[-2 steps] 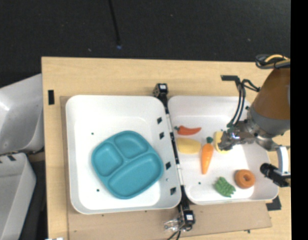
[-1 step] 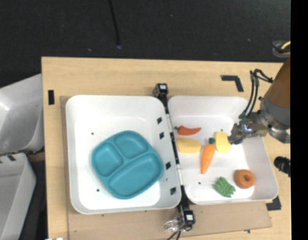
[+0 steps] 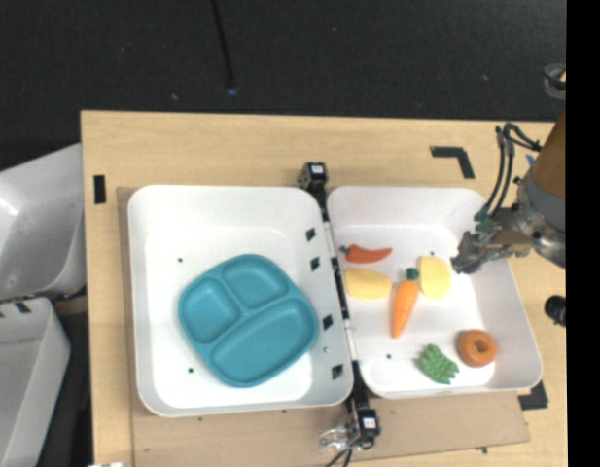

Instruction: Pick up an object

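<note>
Smooth tapered plastic carrot (image 3: 404,306) beside rounded yellow fruit (image 3: 435,276).

Arm (image 3: 545,197) at right edge of frame: grey wrist housing, orange-brown band above it. Dark cables (image 3: 504,168) loop along its left side. Gripper (image 3: 469,257) dark, small, blocky; detail blurred.

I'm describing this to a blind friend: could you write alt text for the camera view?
A robot gripper hovers at the right bin's edge, beside a yellow toy fruit lying among a toy carrot, red chili, yellow lemon-like piece, green vegetable and brown doughnut. The left bin holds a blue divided plate.
</note>
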